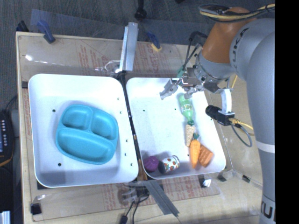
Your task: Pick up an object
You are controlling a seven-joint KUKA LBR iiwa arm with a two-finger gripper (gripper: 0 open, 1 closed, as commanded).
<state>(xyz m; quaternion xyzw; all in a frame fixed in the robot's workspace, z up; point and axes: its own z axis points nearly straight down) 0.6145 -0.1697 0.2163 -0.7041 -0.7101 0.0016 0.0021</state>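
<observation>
From the camera view above the bench, the gripper (177, 90) hung over the far part of the right bin (149, 125), its two fingers spread apart with nothing between them, one finger (167, 89) reaching toward the bin's middle and the other just above the green bottle (187, 110). That bottle lay along the bin's right side, and below it in a loose line came a pale corn cob (189, 133), an orange carrot (194, 153) and a second orange piece (205, 157) touching it, while a purple item (151, 163) and a small patterned can (170, 164) sat against the near wall. The left bin (42, 125) held a blue divided tray (87, 133). The nearest candidate seemed to be the bottle, and the risks looked plain: it was round and slick, so a closing finger might have rolled it aside; it lay close to the bin's right wall, so a descending finger could have struck the rim; and with the corn touching its lower end, a misjudged descent might have nudged both without gripping either.
</observation>
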